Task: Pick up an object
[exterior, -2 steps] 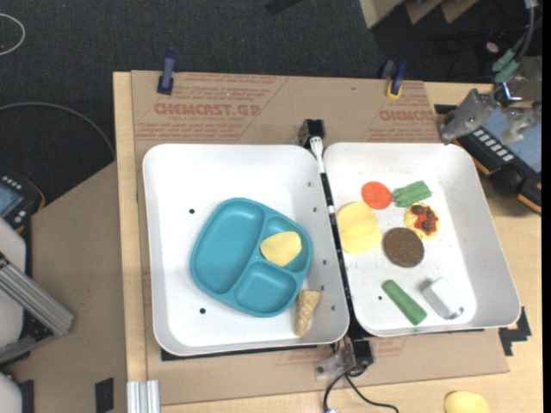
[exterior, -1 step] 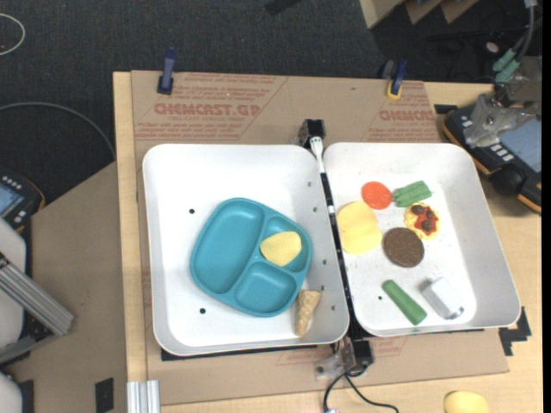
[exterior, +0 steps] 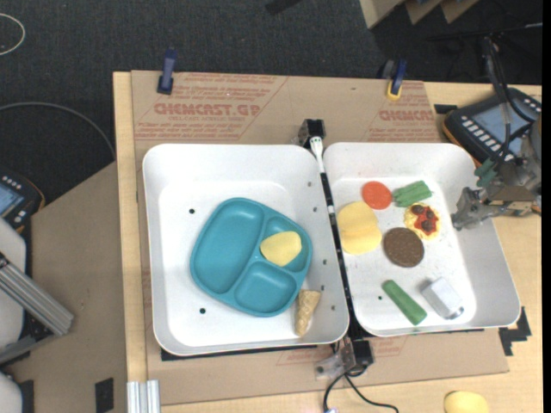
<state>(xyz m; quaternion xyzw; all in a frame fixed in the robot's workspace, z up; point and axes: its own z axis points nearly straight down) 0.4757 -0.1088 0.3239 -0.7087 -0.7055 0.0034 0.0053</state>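
The right bin (exterior: 482, 265) holds a red round piece (exterior: 376, 194), a green piece (exterior: 411, 193), a yellow block (exterior: 358, 228), a brown disc (exterior: 403, 246), a small yellow and red piece (exterior: 423, 221), a green stick (exterior: 404, 302) and a grey block (exterior: 442, 298). In the left bin (exterior: 168, 231) a teal divided plate (exterior: 219, 256) carries a pale yellow piece (exterior: 281, 248), and a tan piece (exterior: 306, 311) lies beside the plate. My gripper (exterior: 472, 206) hangs over the right bin's right rim, just right of the yellow and red piece, with nothing seen in it.
A black divider strip (exterior: 328, 205) runs between the bins. Blue clamps (exterior: 167, 71) hold the brown board at the back. A handheld pendant (exterior: 491, 123) lies at the far right. A yellow object (exterior: 465, 402) sits by the bench's front edge.
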